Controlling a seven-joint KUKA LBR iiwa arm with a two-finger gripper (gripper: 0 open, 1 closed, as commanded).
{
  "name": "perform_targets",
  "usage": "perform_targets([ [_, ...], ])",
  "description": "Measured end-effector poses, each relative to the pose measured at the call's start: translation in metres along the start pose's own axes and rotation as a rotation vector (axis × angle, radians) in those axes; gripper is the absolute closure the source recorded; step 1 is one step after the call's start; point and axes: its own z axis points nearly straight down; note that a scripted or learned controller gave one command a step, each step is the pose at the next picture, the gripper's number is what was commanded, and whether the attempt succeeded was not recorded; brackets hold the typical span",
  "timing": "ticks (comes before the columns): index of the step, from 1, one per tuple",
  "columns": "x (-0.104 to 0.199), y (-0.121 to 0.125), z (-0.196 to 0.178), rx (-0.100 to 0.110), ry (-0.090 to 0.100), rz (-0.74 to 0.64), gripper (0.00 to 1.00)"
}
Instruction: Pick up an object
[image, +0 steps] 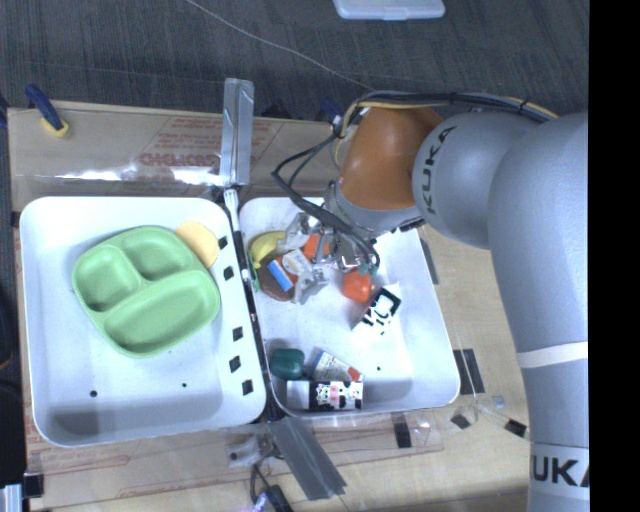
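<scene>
Clutter fills my right bin (420, 375): yellow banana (264, 246), orange piece (358, 287), green block (287, 362). My pincer (318, 262) hangs over that pile beside the banana; whether it grips anything I cannot tell. Left bin (40, 300) holds a green divided plate (145, 288).

Green plate (150, 290), white bins (60, 400)
</scene>
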Motion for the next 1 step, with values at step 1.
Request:
perform_targets([
  [1,0.0134,0.0152,0.0016,-0.002,0.004,-0.039,0.00],
])
